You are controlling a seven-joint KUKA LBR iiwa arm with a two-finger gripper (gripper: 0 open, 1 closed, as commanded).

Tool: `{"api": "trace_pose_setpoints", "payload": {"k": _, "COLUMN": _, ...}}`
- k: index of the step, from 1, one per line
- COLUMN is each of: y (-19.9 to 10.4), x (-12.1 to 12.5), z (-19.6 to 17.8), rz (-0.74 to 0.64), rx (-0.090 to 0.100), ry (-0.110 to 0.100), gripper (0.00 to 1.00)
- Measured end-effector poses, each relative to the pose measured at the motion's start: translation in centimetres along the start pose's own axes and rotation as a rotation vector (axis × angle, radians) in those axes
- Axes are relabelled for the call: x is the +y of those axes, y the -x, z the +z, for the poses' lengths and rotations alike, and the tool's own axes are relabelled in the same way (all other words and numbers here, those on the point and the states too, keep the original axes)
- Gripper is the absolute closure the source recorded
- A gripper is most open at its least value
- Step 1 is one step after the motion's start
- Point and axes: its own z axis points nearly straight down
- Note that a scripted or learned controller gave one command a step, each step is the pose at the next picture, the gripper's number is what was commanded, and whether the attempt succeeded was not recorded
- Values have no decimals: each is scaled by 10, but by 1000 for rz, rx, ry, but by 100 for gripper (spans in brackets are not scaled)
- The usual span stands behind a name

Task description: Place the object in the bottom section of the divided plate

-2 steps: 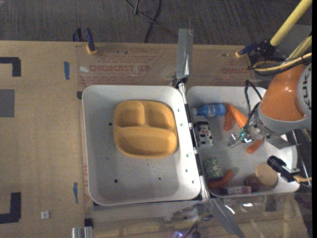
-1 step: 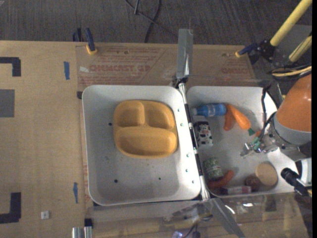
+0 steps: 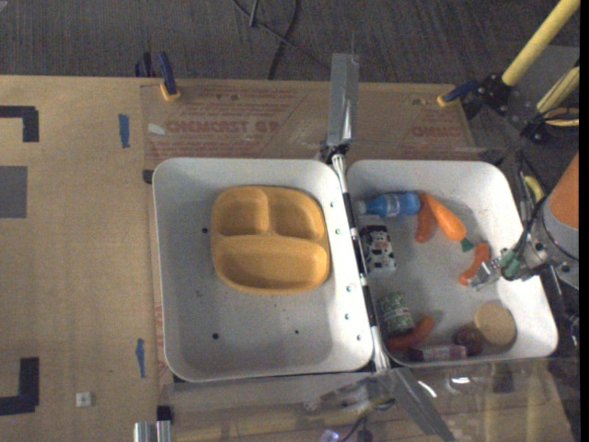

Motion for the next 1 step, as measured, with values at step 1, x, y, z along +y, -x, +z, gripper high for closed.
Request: {"api": "trace_pose_setpoints", "payload": {"k": 1, "y": -74, "x": 41, "z": -82, "rz": -96, "rx": 0, "ry": 0, "gripper": 100}}
